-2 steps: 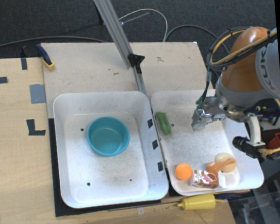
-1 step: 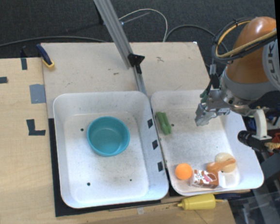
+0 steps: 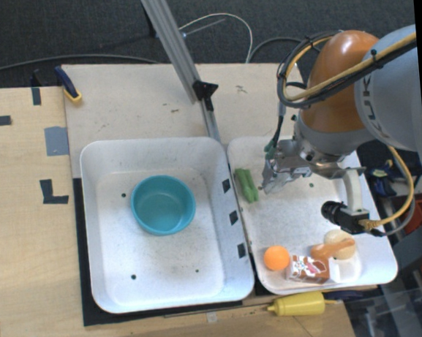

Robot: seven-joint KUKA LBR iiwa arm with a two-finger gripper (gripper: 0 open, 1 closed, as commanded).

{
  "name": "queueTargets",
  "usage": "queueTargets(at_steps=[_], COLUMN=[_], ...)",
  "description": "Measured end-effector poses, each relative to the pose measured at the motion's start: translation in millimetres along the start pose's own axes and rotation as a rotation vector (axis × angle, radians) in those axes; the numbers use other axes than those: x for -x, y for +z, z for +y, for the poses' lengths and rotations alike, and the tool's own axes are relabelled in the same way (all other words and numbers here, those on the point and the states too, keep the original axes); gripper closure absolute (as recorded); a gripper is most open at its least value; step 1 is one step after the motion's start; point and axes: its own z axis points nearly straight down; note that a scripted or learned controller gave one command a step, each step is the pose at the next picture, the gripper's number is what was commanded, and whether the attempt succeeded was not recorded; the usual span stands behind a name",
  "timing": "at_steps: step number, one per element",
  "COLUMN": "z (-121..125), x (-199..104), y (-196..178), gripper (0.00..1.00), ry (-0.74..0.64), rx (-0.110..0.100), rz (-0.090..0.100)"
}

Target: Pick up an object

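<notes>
One grey two-finger gripper [image 3: 269, 182] hovering over the right white bin [image 3: 303, 215].
Its finger spread is unclear; a green oblong object [image 3: 246, 184] is lying just left of it.

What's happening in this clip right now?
The arm's gripper hangs low over the right bin, beside a green object at that bin's left wall. An orange ball and a few small items lie at the bin's near edge. The left bin holds a teal bowl.
</notes>
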Motion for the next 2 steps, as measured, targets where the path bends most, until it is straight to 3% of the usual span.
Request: queueTargets(at_steps=[2], z=[19], x=[-102], y=[16], gripper=[1.0], ry=[0.0], rx=[0.001], rz=[0.0])
